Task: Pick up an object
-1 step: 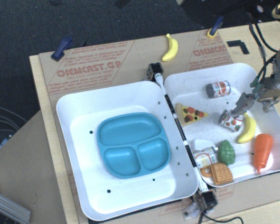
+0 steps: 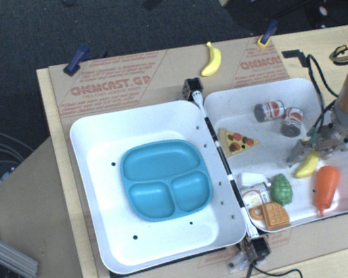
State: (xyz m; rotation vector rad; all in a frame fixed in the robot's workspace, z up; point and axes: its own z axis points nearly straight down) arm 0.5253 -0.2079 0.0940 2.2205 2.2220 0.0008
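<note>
Camera view, slanted down over the bench. Left bin [image 2: 101, 181]: held a blue divided tray [image 2: 165, 178] near its middle. Behind the bins, on the brown board: a yellow banana [image 2: 211, 60]. Right bin [image 2: 234, 101], from its left wall onward: a pizza slice [image 2: 237, 141] just beside the wall; below it a small white carton [image 2: 256, 194] and a waffle [image 2: 273, 216] at the near edge; a green broccoli-like piece [image 2: 280, 189] touching the waffle's upper side; two cans [image 2: 269, 111] [image 2: 291, 121] lying near the far side; a second banana [image 2: 307, 164]; an orange carrot [image 2: 326, 188] just beside it. Gripper [image 2: 310, 145] reached in from the right, directly over that second banana, fingertips at or very near it. Jaws: cannot tell how far apart, nor whether anything was held.
</note>
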